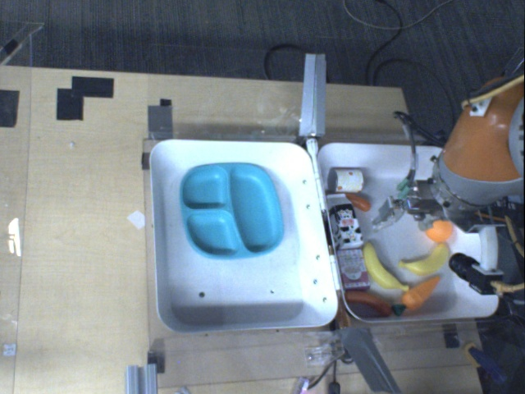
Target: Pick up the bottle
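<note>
The approach is in hand: the gripper (392, 209), fingers apart and holding nothing, hangs just right of the cow-patterned bottle (347, 226), which lies against the right bin's (385, 158) left wall; next, shift over it and descend.

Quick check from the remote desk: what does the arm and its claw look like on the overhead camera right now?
The arm is a bulky rounded body, orange on top with a grey section beneath. Below that sits a metallic silver claw with thin prongs. Thin dark cables loop beside the wrist, and a pale strap crosses the orange part.
</note>
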